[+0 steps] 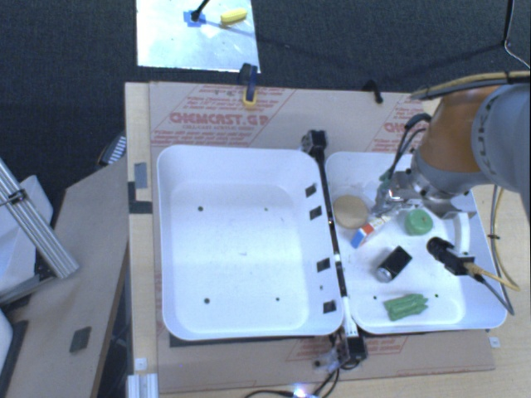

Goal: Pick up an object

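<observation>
Gripper low in the right bin, approach stage.
We can't tell its grasp; next, settle over the green round piece.

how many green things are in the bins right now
2, both in the right bin. A round green piece lies just under the arm's wrist, and a longer green object lies near the front edge. The arm may be hiding more.

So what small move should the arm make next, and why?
Probably lower straight down a little. The gripper sits in the right bin just above the white tube with a blue and red end, between the tan disc and the green round piece, with nothing visibly held.
</observation>
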Controlling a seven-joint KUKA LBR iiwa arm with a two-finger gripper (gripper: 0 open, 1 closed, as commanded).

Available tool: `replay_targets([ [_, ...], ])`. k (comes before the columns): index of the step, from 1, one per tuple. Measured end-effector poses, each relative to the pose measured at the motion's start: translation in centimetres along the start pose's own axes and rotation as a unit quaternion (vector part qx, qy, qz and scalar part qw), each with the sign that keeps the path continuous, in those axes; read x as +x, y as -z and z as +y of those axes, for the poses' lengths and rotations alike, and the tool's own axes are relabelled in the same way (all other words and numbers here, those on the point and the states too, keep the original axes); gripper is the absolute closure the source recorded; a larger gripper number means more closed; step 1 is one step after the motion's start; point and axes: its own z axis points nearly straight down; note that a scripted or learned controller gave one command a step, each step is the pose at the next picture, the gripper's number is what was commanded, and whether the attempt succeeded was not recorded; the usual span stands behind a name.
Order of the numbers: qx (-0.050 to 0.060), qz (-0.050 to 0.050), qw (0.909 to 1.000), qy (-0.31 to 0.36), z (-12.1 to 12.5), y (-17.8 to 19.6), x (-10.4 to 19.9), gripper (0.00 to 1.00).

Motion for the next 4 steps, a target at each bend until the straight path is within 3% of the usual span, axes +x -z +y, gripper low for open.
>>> replay_targets([
  [2, -0.002, -0.001, 1.0, 0.0, -1.6, -0.8, 0.1, 1.0],
  [3, 0.013, 0.002, 0.9999, -0.005, -9.6, -0.5, -0.3, 1.0],
  [4, 0.01, 0.001, 0.9999, -0.003, -9.2, 0.5, -0.2, 1.0],
])
